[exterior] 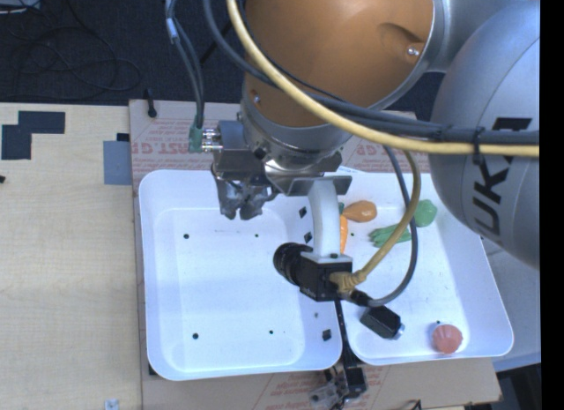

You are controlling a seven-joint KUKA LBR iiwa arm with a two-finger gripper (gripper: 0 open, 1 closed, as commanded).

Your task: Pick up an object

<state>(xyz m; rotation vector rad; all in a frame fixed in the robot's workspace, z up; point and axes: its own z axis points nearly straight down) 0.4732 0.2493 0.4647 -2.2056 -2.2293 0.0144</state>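
A pale wooden desk [62, 249] is carrying two shallow white bins side by side against a dark, cable-strewn background. The grey arm [493, 135] with its orange band is looming over them from the right. The jaws [243, 204] are hanging above the left bin [167, 311], near its far edge; I cannot tell whether they are open or closed. In the right bin [493, 311] are lying a green toy [414, 219], an orange piece [359, 212] and a small pink ball [447, 338], well apart from the jaws.

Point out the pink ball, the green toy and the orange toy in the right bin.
pink ball [447, 338]: camera view, its middle.
green toy [424, 214]: camera view, its rounded head.
orange toy [359, 212]: camera view, its top face.
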